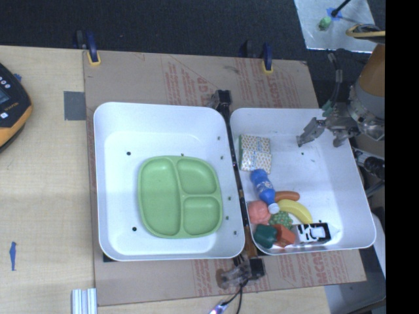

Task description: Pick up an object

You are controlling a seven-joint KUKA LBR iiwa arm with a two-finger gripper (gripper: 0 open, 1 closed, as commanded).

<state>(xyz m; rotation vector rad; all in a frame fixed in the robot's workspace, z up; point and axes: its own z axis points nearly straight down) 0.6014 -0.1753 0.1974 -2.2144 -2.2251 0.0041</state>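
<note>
Currently we find the gripper (325,131) spread open and grasping nothing, above the right bin (340,182) near its far-right corner. Candidate objects, banana (294,210) included, crowd that bin's near-left corner, well apart from it

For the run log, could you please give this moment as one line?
end effector: open, above right bin | holding: nothing | toys: bin's left side

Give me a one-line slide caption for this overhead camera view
Open two-finger gripper above the right white bin holding piled toy food; green divided plastic plate in the left white bin.
</note>
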